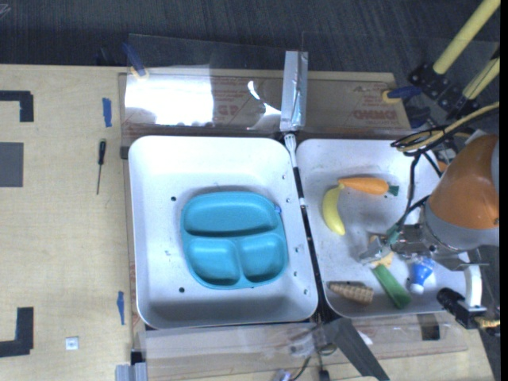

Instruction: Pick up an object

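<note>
Two white bins sit side by side on a wooden bench: the left bin [151,213] holds a blue divided tray [232,237]; the right bin [341,157] holds a carrot [365,186], banana [333,211], green cylinder [391,285], ice-cream cone [352,292] and small blue-and-white object [421,275]. Above the cylinder, the gripper [386,248] is low; whether it is clenched or released cannot be told.

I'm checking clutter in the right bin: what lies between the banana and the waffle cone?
In the camera view, only bare white bin floor separates the banana from the waffle cone; the other items sit further right.
</note>
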You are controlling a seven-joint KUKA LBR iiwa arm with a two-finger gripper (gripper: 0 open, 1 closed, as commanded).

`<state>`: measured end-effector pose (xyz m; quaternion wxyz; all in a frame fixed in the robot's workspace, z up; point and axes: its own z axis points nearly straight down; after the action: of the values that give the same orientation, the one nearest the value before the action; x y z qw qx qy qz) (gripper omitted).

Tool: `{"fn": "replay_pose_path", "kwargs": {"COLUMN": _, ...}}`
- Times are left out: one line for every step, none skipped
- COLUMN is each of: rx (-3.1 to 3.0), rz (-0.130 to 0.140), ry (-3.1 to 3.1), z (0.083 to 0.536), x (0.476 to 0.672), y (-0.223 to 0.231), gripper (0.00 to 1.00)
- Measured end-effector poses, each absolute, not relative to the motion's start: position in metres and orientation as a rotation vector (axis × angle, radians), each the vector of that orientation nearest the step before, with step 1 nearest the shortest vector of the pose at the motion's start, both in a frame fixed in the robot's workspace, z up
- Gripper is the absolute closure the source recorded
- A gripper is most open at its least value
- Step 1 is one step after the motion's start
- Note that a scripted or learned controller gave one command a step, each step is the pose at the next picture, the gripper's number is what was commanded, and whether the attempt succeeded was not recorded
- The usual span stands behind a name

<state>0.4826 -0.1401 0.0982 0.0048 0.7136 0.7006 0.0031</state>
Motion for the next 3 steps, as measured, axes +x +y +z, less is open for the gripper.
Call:
{"fn": "replay_pose_path", "kwargs": {"rx": 2.314, "rz": 0.001, "ry": 2.123, "z": 0.094, "x": 0.481, "y": -0.131, "gripper": 0.0}}
{"fn": "replay_pose_path", "kwargs": {"rx": 2.428, "rz": 0.012, "ry": 1.978, "z": 0.253, "x": 0.488, "y": -0.15, "gripper": 0.0}}
{"fn": "replay_pose_path", "kwargs": {"rx": 2.338, "rz": -0.012, "ry": 2.114, "z": 0.137, "x": 0.476, "y": -0.142, "gripper": 0.0}}
